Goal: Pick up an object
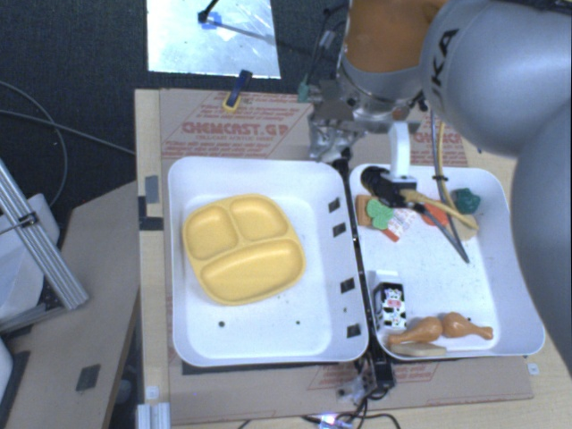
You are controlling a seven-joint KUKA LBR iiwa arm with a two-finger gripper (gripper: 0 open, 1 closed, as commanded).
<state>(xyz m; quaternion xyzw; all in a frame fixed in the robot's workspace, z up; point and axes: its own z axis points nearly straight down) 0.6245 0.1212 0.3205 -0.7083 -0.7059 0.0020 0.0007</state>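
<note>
My gripper (330, 147) hangs over the far rim where the two white bins meet, with nothing seen in it. The left bin (268, 333) holds a yellow divided plate (243, 248). In the right bin (487, 280) lie an orange, green and red packet cluster (384, 215), a long tan and grey utensil (449, 219), a teal lump (466, 201), a small cow-patterned box (390, 304) and a tan drumstick toy (443, 330) at the near edge. The arm covers the right bin's far right corner.
Printed cardboard (232, 128) lies under both bins. A small blue and yellow item (237, 90) sits on it behind the left bin. A shiny sheet (213, 21) lies farther back, and an aluminium frame (40, 244) stands at the left.
</note>
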